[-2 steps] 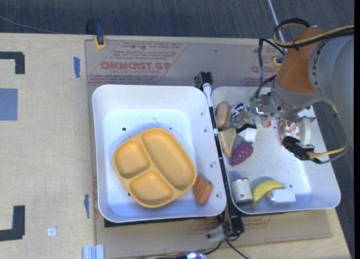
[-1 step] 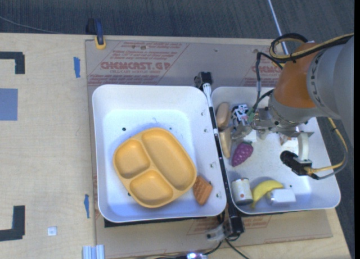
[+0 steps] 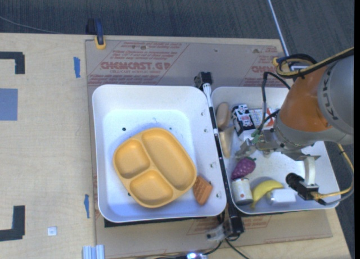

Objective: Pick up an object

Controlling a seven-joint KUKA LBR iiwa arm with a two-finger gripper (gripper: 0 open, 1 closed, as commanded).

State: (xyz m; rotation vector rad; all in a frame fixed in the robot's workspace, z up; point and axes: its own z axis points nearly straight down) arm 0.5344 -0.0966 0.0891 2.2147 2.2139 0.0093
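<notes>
Grey metal of the gripper (image 3: 254, 144) is seen low in the right bin (image 3: 332, 165); whether it is open or closed cannot be told. Purple grapes (image 3: 243, 168) lie just below it, a banana (image 3: 264, 188) and white can (image 3: 242, 190) nearer the front. In the left bin (image 3: 107, 112), 1 yellow 3-compartment tray (image 3: 153, 166) rests on the worktop (image 3: 45, 157).

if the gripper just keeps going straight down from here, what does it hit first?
Probably the purple grapes, lying just below the gripper in the right bin. Height is unclear from this slanted view; it could land on bare bin floor beside them instead.
</notes>
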